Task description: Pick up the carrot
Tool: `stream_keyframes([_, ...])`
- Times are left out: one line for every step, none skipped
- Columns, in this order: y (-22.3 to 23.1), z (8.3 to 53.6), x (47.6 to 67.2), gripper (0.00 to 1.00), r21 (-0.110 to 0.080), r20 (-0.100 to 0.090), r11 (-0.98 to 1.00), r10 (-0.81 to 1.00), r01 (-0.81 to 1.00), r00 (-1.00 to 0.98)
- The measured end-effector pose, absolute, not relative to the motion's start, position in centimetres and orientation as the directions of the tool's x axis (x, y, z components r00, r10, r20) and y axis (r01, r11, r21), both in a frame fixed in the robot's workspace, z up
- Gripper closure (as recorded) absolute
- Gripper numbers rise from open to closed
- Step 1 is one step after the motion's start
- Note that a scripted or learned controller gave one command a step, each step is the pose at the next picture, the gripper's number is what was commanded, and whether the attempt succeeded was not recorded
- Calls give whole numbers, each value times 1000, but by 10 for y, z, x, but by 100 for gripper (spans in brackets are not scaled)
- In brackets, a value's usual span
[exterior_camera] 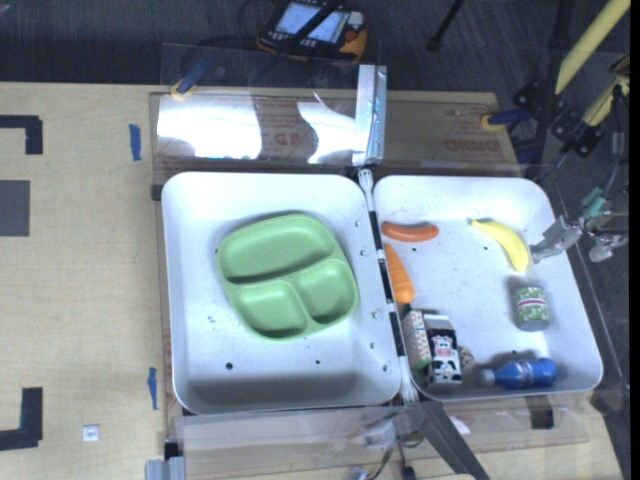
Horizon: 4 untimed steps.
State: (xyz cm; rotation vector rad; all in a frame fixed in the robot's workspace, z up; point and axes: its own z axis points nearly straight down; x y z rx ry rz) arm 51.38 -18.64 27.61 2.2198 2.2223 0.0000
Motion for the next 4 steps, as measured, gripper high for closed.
stream_keyframes([-121, 201, 581, 0, -1, 1, 56, 998, 998, -56])
stream_keyframes([-93, 148, 596, 0, 0, 1, 373, 928, 928, -373])
stream_keyframes([-94, 235, 630, 0, 3, -2, 400, 916, 916, -400])
stream_keyframes([-108, 144, 645, 0, -2, 0, -105, 994, 994, 105])
